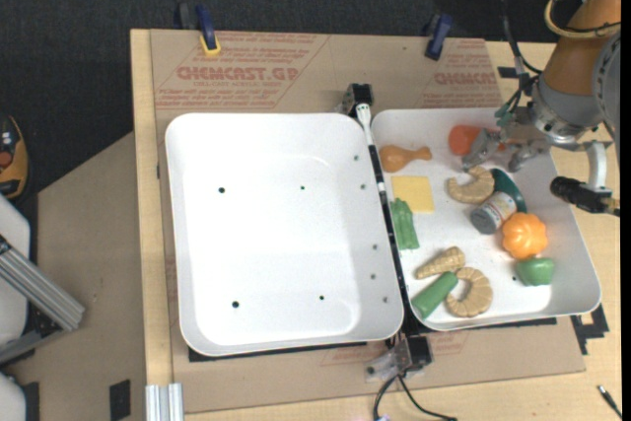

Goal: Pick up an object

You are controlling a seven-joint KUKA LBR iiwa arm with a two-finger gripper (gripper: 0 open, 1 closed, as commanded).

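The arm is cut off at the right edge. Its gripper partly hides a red thing.

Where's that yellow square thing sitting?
The yellow square lies in the right bin, near its left wall, just below the chicken leg and above the green stick.

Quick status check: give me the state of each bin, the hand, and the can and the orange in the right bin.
Left bin: flat on the bench.
Right bin: flat, loaded with toy food.
Hand: low over the right bin's far end, beside a red piece.
Can: lying on its side.
Orange: resting against the can, free of the hand.
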